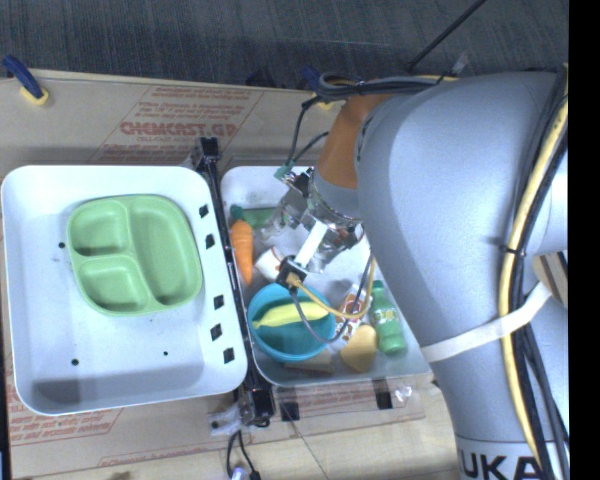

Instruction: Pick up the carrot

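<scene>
The arm is a bulky, smooth-skinned body in pale grey with rounded, swollen link housings, and an orange band rings it just above the wrist. A pale strap crosses the big housing, a yellow cable and black cables trace its far side, and part of the maker's name in dark capital letters shows on the lower housing. At the wrist sits a metal-and-white assembly of small angular parts, fed by thin black wires looping from above, with a small black block and a yellow lead at its lower end.
</scene>
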`<act>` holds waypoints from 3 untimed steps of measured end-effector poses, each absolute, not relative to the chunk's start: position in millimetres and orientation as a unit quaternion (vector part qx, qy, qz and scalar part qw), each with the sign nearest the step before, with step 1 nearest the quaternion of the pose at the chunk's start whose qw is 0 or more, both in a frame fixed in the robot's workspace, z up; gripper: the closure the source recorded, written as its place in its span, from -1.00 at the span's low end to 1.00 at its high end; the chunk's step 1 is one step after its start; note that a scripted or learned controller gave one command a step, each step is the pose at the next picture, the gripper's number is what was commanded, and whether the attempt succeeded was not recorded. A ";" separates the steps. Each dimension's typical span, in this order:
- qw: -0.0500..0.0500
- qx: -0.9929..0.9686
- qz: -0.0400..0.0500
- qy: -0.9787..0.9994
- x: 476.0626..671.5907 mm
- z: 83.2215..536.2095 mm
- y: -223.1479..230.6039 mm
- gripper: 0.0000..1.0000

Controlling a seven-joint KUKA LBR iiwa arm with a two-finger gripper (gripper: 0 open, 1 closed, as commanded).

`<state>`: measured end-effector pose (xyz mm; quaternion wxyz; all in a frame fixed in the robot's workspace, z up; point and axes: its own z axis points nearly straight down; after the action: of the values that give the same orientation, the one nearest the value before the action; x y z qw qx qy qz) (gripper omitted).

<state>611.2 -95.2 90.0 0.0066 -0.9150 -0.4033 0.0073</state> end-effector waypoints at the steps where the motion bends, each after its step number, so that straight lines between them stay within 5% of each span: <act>1: 0.007 -0.948 0.009 -0.317 588.5 89.8 -100.0 -1.00; 2: 0.011 -0.947 0.012 -0.321 588.0 98.9 -99.0 1.00; 3: 0.004 -0.963 0.000 -0.270 577.0 195.0 -33.4 1.00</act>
<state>577.0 -33.4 195.0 0.0041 -0.9630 -0.2695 0.0002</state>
